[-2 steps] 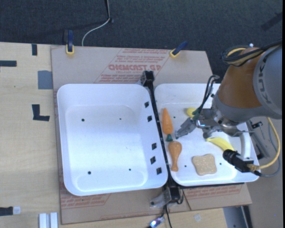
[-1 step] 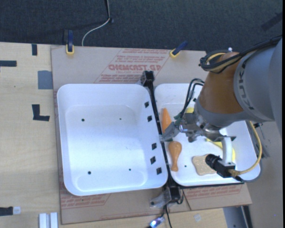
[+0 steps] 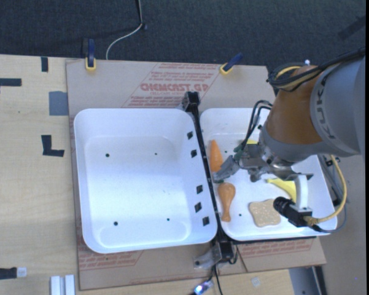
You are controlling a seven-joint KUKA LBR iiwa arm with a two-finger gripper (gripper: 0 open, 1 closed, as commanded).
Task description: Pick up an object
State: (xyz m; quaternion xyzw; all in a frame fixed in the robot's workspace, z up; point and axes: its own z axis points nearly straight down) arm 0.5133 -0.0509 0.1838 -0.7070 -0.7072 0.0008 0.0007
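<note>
Two shallow white bins sit side by side on a brown cardboard sheet [image 3: 172, 85] bearing red printed lettering, which in turn lies on a pale wooden bench [image 3: 24, 165]. The left bin [image 3: 86, 165] shows a bare white floor with a few small dark dots. The right bin [image 3: 227, 118] holds the loose objects: an orange carrot-shaped piece [image 3: 215, 155] lying close to the black divider [image 3: 199, 158] between the bins, an orange-brown drumstick-shaped piece [image 3: 226, 198] just below it, a tan slice of toy bread [image 3: 264, 213] near the bin's front edge, and a yellow banana-like item [image 3: 284, 187] partly covered by the arm. The grey arm with its orange band [image 3: 295, 112] reaches in from the right and is bent down over the right bin. Its gripper [image 3: 223, 174] points left toward the divider, its tip lying between the carrot-shaped piece and the drumstick-shaped piece, very near both. Whether the fingers are spread or closed cannot be told from this angle, and no object is seen clearly between them. Blue and yellow clamps [image 3: 89, 57] pin the cardboard at its far edge, and a white cable [image 3: 132, 32] trails across the dark floor beyond.
</note>
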